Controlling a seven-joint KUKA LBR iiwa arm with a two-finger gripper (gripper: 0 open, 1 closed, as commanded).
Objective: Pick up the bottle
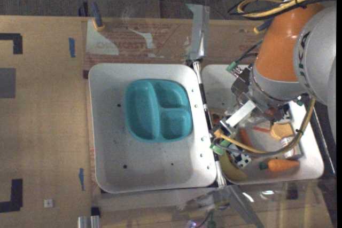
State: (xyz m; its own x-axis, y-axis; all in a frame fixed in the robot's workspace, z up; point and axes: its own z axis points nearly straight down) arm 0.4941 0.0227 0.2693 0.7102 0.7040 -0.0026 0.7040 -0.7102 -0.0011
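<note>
Camera view shows the claw (231, 139) low in the right bin (214, 80), at four o'clock from the teal tray (158, 110). No bottle is seen lifted, so the pick is not yet done.

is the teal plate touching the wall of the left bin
Apart. The camera view shows bare white bin floor all around the teal divided plate, separating it from every wall of the left bin.

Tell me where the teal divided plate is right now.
The teal divided plate lies in the left white bin, toward its upper middle, close to the wall shared with the right bin, where the arm works.
</note>
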